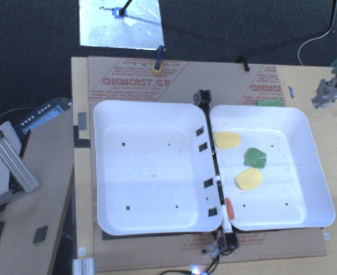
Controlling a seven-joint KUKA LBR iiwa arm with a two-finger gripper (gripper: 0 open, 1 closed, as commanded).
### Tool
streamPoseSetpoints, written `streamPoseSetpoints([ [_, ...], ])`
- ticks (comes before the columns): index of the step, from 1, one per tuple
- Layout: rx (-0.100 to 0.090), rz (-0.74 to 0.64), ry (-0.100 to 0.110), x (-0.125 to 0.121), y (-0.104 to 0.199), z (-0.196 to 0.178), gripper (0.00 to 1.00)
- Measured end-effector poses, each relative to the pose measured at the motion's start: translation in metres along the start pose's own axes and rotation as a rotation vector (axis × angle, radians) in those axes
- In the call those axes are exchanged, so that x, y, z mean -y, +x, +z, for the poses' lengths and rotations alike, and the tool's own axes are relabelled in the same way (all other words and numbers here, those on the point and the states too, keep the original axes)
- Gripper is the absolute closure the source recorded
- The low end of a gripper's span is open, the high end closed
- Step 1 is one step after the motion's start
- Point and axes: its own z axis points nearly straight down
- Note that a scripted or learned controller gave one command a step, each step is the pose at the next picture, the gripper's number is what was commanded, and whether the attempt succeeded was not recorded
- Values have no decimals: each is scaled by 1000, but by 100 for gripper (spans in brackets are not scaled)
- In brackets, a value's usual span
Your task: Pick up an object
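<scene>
Table: a tan wooden top, seen at a slant, well to the left of and below the jaws.
Sheet: a brown board with red lettering lies flat on the table, its far right corner just beside the jaws.
Left bin: shallow, white, resting on the sheet, far from the jaws.
Right bin: white, touching the left bin along a black-clipped seam, nearer to and below the jaws.

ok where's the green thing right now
In the right bin, left of its middle: the green piece sits between two yellow pieces, one up-left, one just below.
</scene>
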Motion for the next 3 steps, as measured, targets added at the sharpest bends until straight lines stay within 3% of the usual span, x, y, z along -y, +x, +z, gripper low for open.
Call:
streamPoseSetpoints([
  [1,-1,5,9,-9,-43,-41,100],
  [2,-3,-3,11,-81,-40,-25,100],
  [3,-2,3,6,-49,-41,-97,100],
])
